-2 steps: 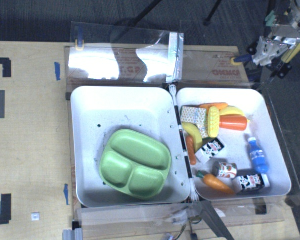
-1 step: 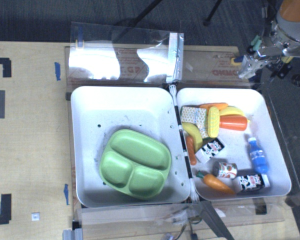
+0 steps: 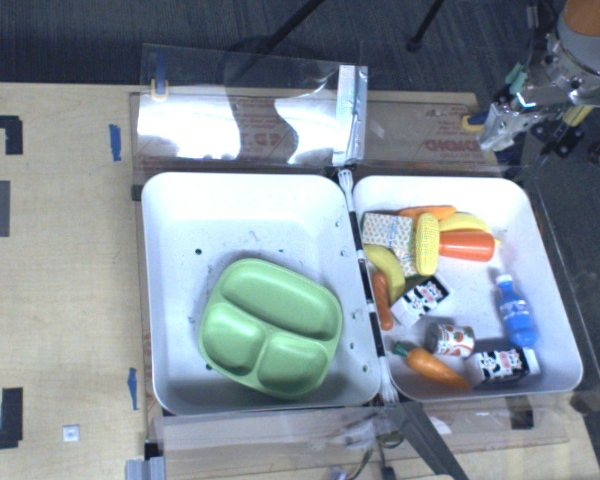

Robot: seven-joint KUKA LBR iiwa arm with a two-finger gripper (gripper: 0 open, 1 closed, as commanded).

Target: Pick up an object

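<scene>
The right bin holds several small toy foods. Among them are a blue bottle, an orange bottle, a corn cob, a banana, a carrot, a small can and a patterned cracker box. Two black-and-white cartons lie there too, one in the middle and one at the front. My gripper hangs outside the bin, beyond its far right corner, well above and apart from all the objects. Nothing is seen in it.
A green divided plate lies in the left bin. A clear plastic panel stands behind the left bin. A red sausage lies along the wall between the bins. Dark tripod legs cross the floor at the back.
</scene>
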